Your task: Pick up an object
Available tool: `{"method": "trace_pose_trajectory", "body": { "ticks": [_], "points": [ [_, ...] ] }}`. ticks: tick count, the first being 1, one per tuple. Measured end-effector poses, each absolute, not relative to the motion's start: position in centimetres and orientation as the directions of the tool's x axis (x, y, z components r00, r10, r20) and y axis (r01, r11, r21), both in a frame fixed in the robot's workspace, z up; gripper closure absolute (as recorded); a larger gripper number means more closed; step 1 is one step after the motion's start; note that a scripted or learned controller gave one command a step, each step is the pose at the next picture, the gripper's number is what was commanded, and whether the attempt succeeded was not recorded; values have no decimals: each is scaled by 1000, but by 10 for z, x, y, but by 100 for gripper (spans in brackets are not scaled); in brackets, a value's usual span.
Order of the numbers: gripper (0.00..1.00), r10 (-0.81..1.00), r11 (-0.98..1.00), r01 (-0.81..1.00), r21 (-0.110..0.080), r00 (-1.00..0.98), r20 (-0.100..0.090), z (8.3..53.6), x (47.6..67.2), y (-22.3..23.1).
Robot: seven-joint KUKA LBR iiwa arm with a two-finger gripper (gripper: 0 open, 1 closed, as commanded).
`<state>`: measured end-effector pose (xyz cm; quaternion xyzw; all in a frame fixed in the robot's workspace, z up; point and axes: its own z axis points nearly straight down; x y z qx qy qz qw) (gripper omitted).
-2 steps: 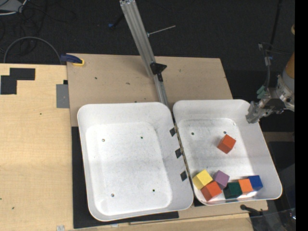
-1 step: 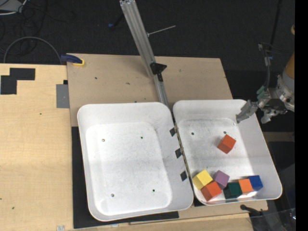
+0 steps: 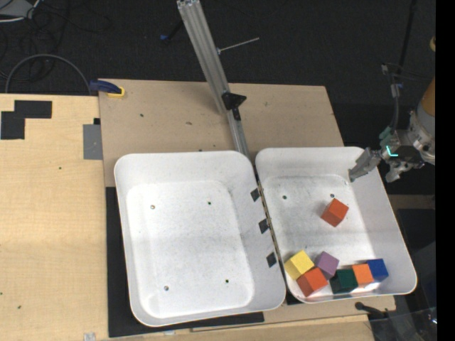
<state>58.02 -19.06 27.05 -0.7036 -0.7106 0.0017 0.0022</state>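
Red cube lies alone in right bin

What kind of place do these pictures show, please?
Most likely a robotics lab test bench. Two shallow white plastic bins sit side by side on a plywood bench, small coloured wooden cubes lie in the right bin, and a grey robot gripper reaches in beside a slanted aluminium rail.
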Motion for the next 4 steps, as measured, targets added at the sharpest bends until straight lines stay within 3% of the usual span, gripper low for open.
{"method": "trace_pose_trajectory", "body": {
  "ticks": [4],
  "points": [
    [0, 1000, 10, 1000, -6, -10, 0, 271, 580, -191]
  ]
}}
